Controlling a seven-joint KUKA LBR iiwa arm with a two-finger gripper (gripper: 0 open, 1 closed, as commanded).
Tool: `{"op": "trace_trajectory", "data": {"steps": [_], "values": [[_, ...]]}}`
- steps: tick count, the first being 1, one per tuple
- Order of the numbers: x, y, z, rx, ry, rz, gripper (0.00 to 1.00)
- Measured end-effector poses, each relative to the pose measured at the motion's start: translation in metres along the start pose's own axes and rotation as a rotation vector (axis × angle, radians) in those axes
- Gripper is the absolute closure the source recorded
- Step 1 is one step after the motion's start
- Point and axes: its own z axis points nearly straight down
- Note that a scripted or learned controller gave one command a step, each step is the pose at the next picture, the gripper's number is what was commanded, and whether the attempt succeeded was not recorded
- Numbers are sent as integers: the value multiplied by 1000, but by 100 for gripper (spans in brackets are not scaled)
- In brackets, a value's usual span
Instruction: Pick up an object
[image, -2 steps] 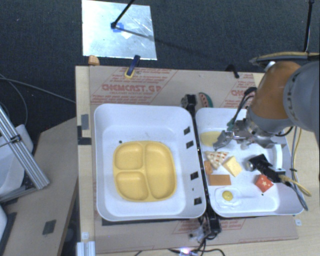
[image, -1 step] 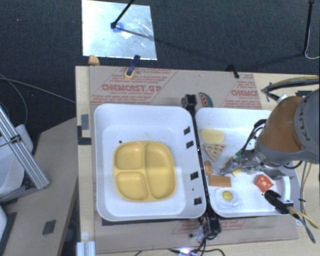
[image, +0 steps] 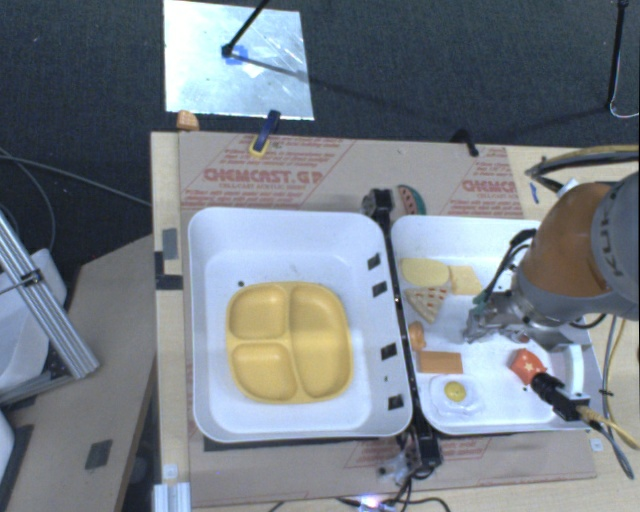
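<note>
The tool (image: 480, 325) hangs low inside the right bin (image: 480, 228); from here I cannot tell how it is set. Around the tool lie a triangular sandwich piece (image: 428, 301), a yellow slice (image: 425, 271), an orange cracker (image: 440, 362) and a fried egg (image: 454, 393). The left bin (image: 215, 240) holds a yellow divided plate (image: 290, 340).

A yellow divided plate (image: 290, 341) lies in a white bin (image: 205, 300); beside it, an orange slab (image: 440, 362).

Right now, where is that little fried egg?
The fried egg lies in the right bin, near its front edge, just below the orange square piece and left of the red piece.
</note>
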Motion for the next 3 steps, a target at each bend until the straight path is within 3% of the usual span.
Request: {"op": "trace_trajectory", "data": {"steps": [1, 2, 3], "values": [[79, -42, -94, -3, 4, -10, 100], [180, -43, -89, 2, 5, -14, 100], [266, 30, -112, -5, 5, -13, 100]]}}
